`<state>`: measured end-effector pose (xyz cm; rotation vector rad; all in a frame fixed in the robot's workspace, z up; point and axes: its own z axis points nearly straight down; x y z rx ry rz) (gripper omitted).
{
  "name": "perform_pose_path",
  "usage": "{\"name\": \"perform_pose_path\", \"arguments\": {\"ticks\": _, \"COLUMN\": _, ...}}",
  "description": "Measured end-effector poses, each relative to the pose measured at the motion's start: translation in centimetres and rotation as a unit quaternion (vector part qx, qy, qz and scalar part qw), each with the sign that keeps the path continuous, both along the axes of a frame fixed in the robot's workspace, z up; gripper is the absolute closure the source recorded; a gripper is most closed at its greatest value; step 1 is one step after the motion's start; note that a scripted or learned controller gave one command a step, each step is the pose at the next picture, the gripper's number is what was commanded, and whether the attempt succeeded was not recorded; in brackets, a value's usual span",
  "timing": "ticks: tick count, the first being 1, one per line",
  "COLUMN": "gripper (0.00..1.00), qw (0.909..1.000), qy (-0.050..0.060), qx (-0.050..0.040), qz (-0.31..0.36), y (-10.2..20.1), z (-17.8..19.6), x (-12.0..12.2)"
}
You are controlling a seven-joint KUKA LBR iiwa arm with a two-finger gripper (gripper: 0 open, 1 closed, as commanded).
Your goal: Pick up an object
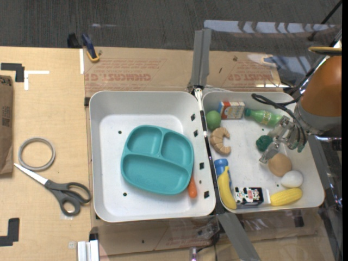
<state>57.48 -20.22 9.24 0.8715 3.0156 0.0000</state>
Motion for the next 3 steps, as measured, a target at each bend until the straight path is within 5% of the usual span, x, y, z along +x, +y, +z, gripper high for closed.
{"name": "perform_pose_path", "arguments": {"ticks": 1, "gripper": 1.00, "qw": 1.0000, "qy": -0.002, "qx": -0.0012, "qz": 0.001, "y": 0.0, "z": 1.1, "x": 0.2}}
{"name": "perform_pose_path", "arguments": {"ticks": 2, "gripper": 1.00, "qw": 0.9981, "qy": -0.001, "qx": -0.0001, "qz": -0.062, "y": 5.2, "z": 7.7, "x": 3.9}}
{"name": "perform_pose_path", "arguments": {"ticks": 3, "gripper": 1.00, "qw": 0.9999, "qy": 0.001, "qx": 0.0004, "qz": -0.015, "y": 8.5, "z": 0.0, "x": -1.5}}
